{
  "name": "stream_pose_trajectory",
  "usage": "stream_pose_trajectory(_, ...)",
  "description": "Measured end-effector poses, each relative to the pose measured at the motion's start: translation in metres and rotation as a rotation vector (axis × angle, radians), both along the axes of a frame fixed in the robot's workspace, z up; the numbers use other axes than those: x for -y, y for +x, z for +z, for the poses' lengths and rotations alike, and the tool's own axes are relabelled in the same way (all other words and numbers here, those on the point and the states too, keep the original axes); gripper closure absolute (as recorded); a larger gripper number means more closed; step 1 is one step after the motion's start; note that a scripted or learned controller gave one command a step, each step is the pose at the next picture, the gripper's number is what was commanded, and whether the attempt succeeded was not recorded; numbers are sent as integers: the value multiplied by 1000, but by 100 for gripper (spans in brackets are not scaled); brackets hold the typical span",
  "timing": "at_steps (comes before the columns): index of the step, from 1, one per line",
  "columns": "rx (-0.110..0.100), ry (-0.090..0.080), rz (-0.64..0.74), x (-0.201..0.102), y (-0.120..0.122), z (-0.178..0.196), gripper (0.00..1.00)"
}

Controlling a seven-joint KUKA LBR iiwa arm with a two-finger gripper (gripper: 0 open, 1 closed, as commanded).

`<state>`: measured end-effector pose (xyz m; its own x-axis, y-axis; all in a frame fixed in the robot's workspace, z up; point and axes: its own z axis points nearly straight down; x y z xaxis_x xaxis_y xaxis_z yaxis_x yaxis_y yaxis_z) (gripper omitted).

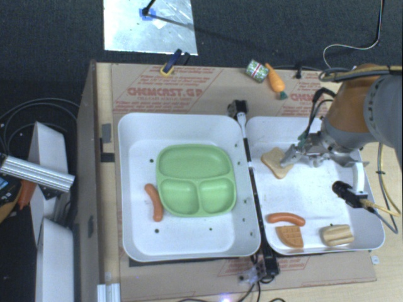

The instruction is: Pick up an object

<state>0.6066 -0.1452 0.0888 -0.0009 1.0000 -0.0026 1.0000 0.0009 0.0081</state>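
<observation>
**Right bin** [315,190], task items.
- Bread slice [272,163]: lies flat by the bin's left wall, upper half. It is the nearest candidate for the pick.
- Tool [291,156]: low at the slice's right edge, at or touching it. This looks like a grasp being set up. Whether the tool is apart or together cannot be told, and nothing is seen clamped in it.
- Sausage [286,219], waffle piece [290,236], bread roll [336,234]: grouped along the near edge, well apart from the tool and no hindrance.
- Obstruction: the dividing wall just left of the slice leaves little room on that side.

**Left bin** [140,231].
- Green divided plate [189,165]: centred.
- Second sausage [154,202]: just beside the plate's left rim.

**Surface** [164,93], behind the bins.
- Small can [257,70] and carrot [275,80]: side by side, out of play.
</observation>
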Motion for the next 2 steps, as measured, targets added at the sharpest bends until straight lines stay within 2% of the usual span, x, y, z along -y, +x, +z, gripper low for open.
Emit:
stream_pose_trajectory(1,3,-1,2,51,58,-1,0)
stream_pose_trajectory(2,1,0,0,62,-1,0,0)
